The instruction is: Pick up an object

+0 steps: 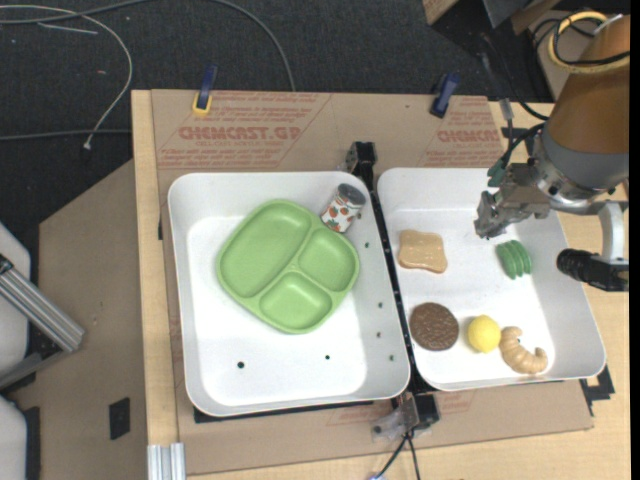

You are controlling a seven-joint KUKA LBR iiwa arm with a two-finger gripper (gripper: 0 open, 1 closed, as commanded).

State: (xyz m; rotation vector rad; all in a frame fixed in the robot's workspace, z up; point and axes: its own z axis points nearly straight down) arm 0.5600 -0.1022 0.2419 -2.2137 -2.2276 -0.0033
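The right bin (pixel 455 193) holds a slice of toast (pixel 422 252), a green ridged piece (pixel 514 258), a brown round patty (pixel 435 326), a yellow lemon (pixel 484 333) and a tan croissant (pixel 524 351). My gripper (pixel 488 225) hangs over the upper right part of this bin, just left of and above the green piece and to the right of the toast. Nothing shows between its tips. The left bin (pixel 200 298) carries a green divided plate (pixel 289 265), with a small printed can (pixel 343 207) lying at the plate's upper right.
The two bins meet along a narrow ridge (pixel 388 268). Blue clamps (pixel 206 88) (pixel 444 95) pin the cardboard base at the back. A black bracket (pixel 361 157) sits between the bins' far corners. Cables (pixel 590 266) trail from the arm at the right.
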